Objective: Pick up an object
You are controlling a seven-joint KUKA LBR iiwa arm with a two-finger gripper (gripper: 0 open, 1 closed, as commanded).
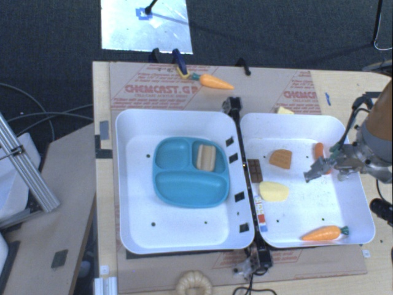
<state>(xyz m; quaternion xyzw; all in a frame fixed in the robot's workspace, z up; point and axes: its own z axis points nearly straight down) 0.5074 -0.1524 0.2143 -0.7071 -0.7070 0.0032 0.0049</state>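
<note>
Jaws (314,172) seen low over the right bin (353,141), their state not discernible, brown biscuit (280,158) placed just left of them, yellow piece (274,192) found lower left, carrot (322,233) laid below

A single fixed camera looks down at a slant on the bench (153,82), taking in both white bins: the left bin (132,183) near frame centre, the right bin (344,183) toward the right edge. The view sits far enough back to include dark floor (49,35) across the top of the frame.
</note>
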